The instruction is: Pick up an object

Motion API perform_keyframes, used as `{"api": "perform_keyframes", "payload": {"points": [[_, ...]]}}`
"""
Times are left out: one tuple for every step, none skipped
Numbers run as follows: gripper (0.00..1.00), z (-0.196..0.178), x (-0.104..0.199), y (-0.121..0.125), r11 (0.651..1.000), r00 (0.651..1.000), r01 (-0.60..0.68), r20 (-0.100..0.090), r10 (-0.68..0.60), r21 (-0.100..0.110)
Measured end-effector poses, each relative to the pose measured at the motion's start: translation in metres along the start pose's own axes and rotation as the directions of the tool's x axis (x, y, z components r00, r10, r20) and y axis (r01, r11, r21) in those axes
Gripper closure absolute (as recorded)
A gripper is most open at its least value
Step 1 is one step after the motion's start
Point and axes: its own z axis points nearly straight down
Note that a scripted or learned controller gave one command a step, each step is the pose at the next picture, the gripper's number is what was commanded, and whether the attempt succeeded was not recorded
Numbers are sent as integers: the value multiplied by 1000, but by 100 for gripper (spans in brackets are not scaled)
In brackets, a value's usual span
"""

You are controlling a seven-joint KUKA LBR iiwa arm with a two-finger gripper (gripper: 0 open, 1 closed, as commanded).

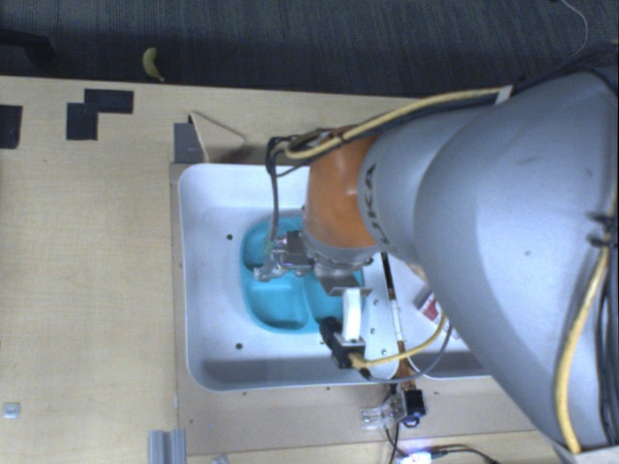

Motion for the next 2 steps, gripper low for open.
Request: {"api": "perform_keyframes", "payload": {"points": [[100, -10, 2, -1, 1000, 1000, 2, -2, -2, 7], [100, -96, 81, 20, 1000, 1000, 4, 5, -4, 18]]}}
